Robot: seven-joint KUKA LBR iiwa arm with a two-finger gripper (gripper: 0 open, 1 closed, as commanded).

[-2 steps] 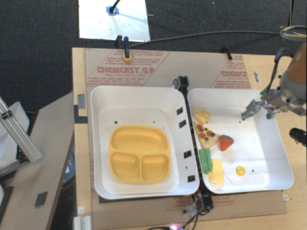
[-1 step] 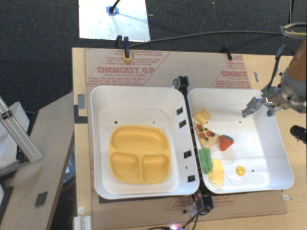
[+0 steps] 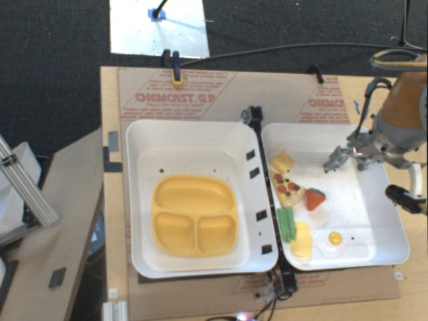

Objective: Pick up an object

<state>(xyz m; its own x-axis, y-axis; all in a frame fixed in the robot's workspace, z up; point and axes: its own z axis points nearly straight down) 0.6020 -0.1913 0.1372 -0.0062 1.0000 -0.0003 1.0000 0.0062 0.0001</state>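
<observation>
The right bin [image 3: 374, 246] holds toy foods. A pale yellow cheese wedge [image 3: 282, 160] and a pizza slice [image 3: 287, 188] lie at its left side, with a red strawberry [image 3: 315, 198] beside the slice. A green vegetable [image 3: 286, 224], a yellow piece [image 3: 302, 239] and a fried egg [image 3: 332, 241] lie near the front. My gripper [image 3: 348, 164] hovers over the bin's back right part, to the right of the cheese wedge. It is open and nothing sits between its fingers.
The left bin [image 3: 144, 152] holds a yellow divided plate [image 3: 195, 215]. A ridge with black clips [image 3: 257, 172] separates the two bins. The grey arm with its orange band [image 3: 401, 105] comes in over the right bin's far right edge.
</observation>
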